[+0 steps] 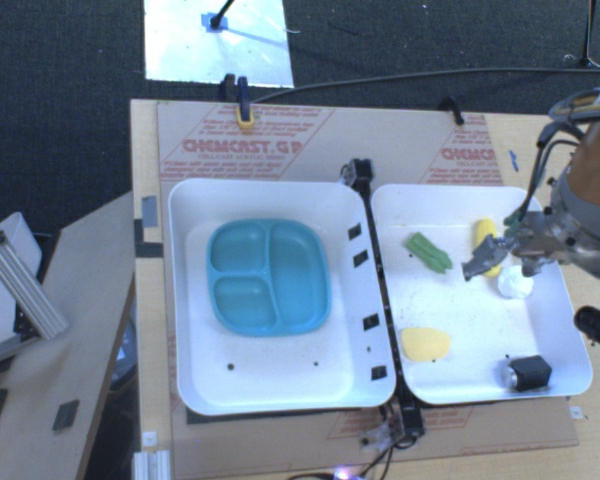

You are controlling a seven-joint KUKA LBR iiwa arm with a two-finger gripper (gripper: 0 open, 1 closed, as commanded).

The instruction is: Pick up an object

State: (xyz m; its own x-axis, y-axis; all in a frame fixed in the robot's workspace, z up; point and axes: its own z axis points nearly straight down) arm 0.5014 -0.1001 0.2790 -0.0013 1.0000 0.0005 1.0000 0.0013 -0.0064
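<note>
White plastic is making up both shallow bins, two in all, lying side by side on the bench. One blue divided plate [269, 275] is sitting in the left bin [195, 368], showing three compartments.

Five loose things are lying in the right bin [450, 393]. One green object [428, 251] is resting toward the bin's upper left. One yellow banana-like piece [485, 240] is sitting just to the right of it, near the top wall. One white object [514, 283] is lying just below that yellow piece, toward the right wall. One flat pale yellow piece [425, 344] is resting lower down, near the divider between the bins. One small dark block with a white face [529, 373] is sitting in the lower right corner.

One grey arm is reaching in from the right, and its gripper [485, 261] is hanging over the upper right part of that bin, right next to the yellow banana-like piece and the white object. Its dark fingers are pointing left and downward, but whether they are parted or pressed together cannot be made out, and nothing is visibly sitting between them. Four small black squares are lining the divider.
</note>
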